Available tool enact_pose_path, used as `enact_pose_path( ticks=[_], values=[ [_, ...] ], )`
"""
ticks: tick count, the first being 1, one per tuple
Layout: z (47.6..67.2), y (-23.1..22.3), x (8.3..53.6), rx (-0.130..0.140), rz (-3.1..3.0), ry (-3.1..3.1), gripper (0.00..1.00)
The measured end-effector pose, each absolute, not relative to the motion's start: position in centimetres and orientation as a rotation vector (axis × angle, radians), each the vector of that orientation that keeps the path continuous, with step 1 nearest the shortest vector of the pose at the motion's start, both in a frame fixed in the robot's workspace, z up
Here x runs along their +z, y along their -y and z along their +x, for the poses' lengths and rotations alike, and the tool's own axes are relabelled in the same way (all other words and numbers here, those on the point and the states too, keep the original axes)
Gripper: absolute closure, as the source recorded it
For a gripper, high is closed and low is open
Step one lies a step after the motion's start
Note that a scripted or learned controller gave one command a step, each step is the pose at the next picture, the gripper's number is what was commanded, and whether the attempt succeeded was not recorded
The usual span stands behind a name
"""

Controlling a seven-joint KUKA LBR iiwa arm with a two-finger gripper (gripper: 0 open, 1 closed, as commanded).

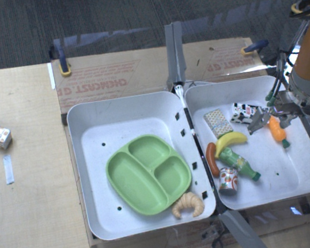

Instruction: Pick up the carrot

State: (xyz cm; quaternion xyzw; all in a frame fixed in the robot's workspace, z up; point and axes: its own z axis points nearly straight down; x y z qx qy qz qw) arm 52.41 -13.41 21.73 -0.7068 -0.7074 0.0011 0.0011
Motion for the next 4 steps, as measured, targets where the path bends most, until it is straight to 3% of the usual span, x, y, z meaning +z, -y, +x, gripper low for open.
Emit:
enact_pose_path(
  ticks=[1,2,3,4],
  values=[
    [56.5,21.2,15.9,0.001,-2.065,2.367,0.00],
    [58.2,20.7,9.2,0.000,-1.825,2.559,0.00],
    [58.2,20.8,10.1,-0.001,-1.830,2.557,1.00],
    [65.9,19.1,19.7,0.001,-2.007,2.420,1.00]
  ],
)
